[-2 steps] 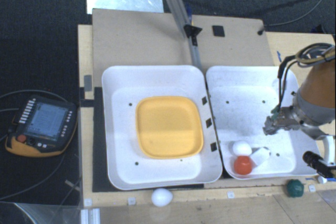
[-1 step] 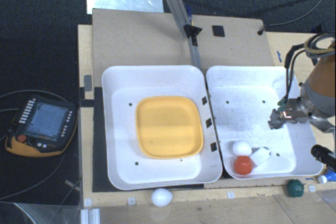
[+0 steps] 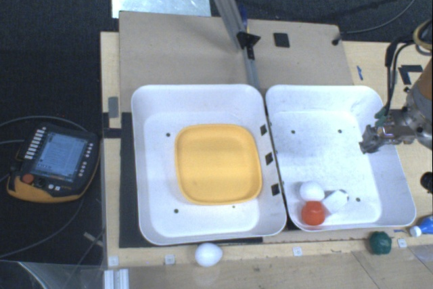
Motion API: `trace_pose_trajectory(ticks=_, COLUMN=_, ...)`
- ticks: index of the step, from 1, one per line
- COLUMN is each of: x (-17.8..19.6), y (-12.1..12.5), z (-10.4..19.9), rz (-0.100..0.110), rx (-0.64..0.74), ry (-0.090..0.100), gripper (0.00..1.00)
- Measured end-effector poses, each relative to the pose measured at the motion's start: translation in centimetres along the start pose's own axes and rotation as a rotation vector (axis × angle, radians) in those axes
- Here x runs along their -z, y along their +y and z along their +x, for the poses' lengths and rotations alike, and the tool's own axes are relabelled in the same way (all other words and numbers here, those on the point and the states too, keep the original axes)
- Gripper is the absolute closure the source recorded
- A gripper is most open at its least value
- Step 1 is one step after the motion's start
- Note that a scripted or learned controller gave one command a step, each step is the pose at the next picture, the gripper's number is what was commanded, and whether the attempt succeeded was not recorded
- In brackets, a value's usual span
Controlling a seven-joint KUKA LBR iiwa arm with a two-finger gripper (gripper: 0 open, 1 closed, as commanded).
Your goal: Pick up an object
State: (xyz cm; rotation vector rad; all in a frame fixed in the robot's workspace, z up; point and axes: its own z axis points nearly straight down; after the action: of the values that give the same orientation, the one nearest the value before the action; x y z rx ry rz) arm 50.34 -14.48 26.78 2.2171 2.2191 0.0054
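In the right bin point(image 3: 318, 145), near its front edge, lie a red ball point(image 3: 313, 213), a white ball point(image 3: 312, 191) just behind it, and a small white piece point(image 3: 336, 200) to their right. My gripper point(image 3: 373, 140) hangs over the right rim of this bin, well to the right of and behind those objects. Nothing shows between its fingers. A yellow square plate point(image 3: 218, 163) rests in the middle of the left bin point(image 3: 155, 145).
A white egg-shaped object point(image 3: 208, 254) lies on the bench in front of the left bin. A dark green ball point(image 3: 380, 242) and a blue-tipped item point(image 3: 421, 229) sit off the right bin's front corner. A teach pendant point(image 3: 53, 160) lies on the floor to the left.
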Motion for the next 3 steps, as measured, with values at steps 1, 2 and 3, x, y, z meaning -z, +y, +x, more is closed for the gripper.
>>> trace_pose_trajectory(ticks=1, x=-0.8, y=2.9, z=5.2, rz=0.005, rx=0.004, ry=0.002, gripper=1.00)
trace_pose_trajectory(ticks=2, x=-0.8, y=4.7, z=9.2, rz=0.005, rx=0.003, ry=0.002, gripper=1.00)
trace_pose_trajectory(ticks=3, x=-0.3, y=6.6, z=14.2, rz=0.005, rx=0.003, ry=0.002, gripper=1.00)
